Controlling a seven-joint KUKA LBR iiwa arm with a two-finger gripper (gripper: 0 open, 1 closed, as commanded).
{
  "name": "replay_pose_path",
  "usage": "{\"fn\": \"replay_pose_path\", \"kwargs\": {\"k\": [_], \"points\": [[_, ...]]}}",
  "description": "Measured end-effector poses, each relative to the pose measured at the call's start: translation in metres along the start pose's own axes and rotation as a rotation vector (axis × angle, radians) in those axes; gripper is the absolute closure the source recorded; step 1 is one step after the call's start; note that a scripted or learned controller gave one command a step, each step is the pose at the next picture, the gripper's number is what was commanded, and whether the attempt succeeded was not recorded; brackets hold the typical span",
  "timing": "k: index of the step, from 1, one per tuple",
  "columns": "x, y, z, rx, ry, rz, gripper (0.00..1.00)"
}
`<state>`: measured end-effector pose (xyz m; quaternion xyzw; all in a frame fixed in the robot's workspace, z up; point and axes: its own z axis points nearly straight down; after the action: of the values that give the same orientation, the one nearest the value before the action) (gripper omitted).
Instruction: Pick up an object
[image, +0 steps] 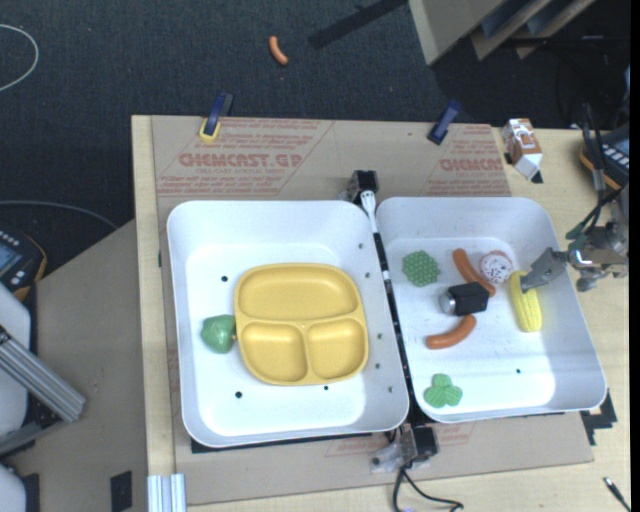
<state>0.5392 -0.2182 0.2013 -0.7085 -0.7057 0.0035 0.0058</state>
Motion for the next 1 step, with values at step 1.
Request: {"fn": "replay_pose_path", "kwargs": {"k": [1], "points": [[0.0005,0.0032,-0.0075,-0.014,-0.004,-0.004,0.0]]}}
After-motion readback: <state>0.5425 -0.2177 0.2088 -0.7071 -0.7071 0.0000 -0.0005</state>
